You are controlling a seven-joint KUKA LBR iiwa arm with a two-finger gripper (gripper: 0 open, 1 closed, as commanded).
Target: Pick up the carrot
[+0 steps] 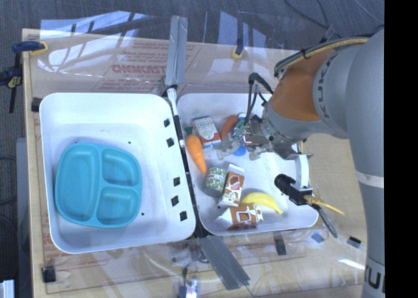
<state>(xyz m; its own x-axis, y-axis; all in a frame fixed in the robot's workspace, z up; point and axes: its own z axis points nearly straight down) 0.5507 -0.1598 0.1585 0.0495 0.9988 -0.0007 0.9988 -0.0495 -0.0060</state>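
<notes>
The orange carrot (pixel 196 153) lies at the left side of the right bin (pixel 287 221), close to the divider between the bins, its tip pointing toward the front. My gripper (pixel 243 138) hangs low over the middle of that bin, a little to the right of the carrot and apart from it. It sits just beside a darker orange-red item (pixel 228 127) and a small blue piece (pixel 240 152). The grey arm with its orange band (pixel 297 97) reaches in from the right.
The right bin also holds a small carton (pixel 206 129), a green can (pixel 214 180), a second carton (pixel 233 187), a banana (pixel 261 202) and a brown box (pixel 245 217). A blue divided plate (pixel 98 184) lies in the left bin (pixel 104 110).
</notes>
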